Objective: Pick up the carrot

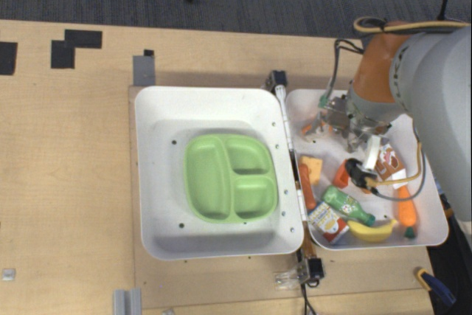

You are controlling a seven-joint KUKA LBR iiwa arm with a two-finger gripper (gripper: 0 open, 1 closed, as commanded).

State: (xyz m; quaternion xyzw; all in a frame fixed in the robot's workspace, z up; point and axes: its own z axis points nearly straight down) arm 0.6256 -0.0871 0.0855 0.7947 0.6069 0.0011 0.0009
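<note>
The carrot (406, 213) is a short orange piece with a green tip, lying near the front right corner of the right bin (310, 103). My gripper (345, 126) hangs low over the back middle of that bin, well behind and to the left of the carrot. The wrist and the grey arm cover the bin's back right part. Nothing shows between the gripper and the carrot except a red-and-white packet (388, 161).
The left bin (158, 232) holds a green divided plate (230, 177). Crowded in the right bin are a yellow-orange wedge (313, 170), a long orange stick (307, 192), a green pouch (348, 205), a banana (372, 230) and a small carton (329, 222).
</note>
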